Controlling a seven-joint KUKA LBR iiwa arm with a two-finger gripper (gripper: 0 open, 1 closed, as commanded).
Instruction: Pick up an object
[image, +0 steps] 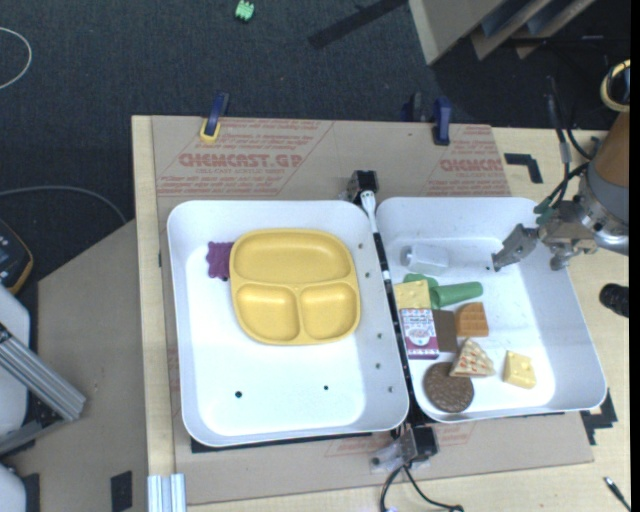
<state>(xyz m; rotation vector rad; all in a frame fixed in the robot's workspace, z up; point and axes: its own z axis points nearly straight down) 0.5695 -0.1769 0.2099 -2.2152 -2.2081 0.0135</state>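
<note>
The right bin (585, 350) holds several small items: a clear plastic cup (436, 257) lying on its side, a green piece (457, 293), a yellow block (411, 295), a red and purple packet (419, 332), a brown cube (472, 320), a round brown cookie (448, 388), a tan wedge (473, 358) and a cheese piece (518, 369). My gripper (535, 250) hangs over the bin's upper right part, open, with nothing between its fingers (508, 248). It stands to the right of the clear cup and above the brown cube, apart from both.
The left bin (190, 330) carries a yellow divided plate (295, 285) with a purple item (218, 258) at its left edge. A black strip (381, 270) joins the two bins. Cardboard (300, 150) lies under both, clamped at the back.
</note>
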